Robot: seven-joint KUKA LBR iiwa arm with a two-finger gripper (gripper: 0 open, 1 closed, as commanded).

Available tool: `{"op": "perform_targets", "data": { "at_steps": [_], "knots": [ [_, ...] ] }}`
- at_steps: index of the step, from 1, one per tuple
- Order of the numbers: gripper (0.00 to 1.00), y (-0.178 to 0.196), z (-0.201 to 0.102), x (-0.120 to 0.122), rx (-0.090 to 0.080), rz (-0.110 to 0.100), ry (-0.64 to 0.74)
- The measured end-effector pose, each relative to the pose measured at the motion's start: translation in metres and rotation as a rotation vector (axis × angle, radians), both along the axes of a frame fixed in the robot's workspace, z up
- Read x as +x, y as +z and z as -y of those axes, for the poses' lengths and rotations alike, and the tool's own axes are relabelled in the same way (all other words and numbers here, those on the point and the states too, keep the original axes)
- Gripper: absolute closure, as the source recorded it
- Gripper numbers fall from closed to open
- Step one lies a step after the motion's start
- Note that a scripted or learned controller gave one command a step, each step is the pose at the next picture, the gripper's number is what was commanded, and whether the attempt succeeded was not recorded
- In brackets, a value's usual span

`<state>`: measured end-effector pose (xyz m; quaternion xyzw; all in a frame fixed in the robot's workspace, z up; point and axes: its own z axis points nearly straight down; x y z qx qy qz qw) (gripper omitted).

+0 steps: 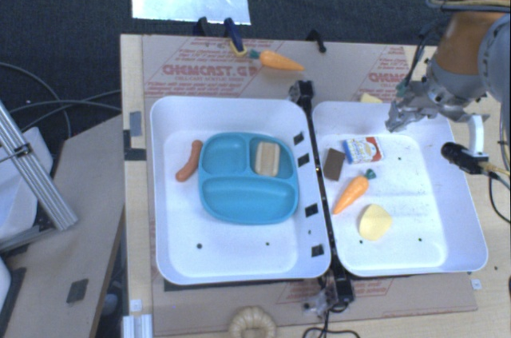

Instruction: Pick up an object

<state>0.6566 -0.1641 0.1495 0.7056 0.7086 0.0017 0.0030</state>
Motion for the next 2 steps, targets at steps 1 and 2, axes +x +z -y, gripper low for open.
{"op": "perform_targets", "data": {
  "at_steps": [1, 2],
  "knots": [
    [1.00, 0.058, -0.010, 0.000, 0.001, 0.002, 0.003],
    [1.00, 0.077, -0.010, 0.001, 0.001, -0.001, 0.002]
  ]
}}
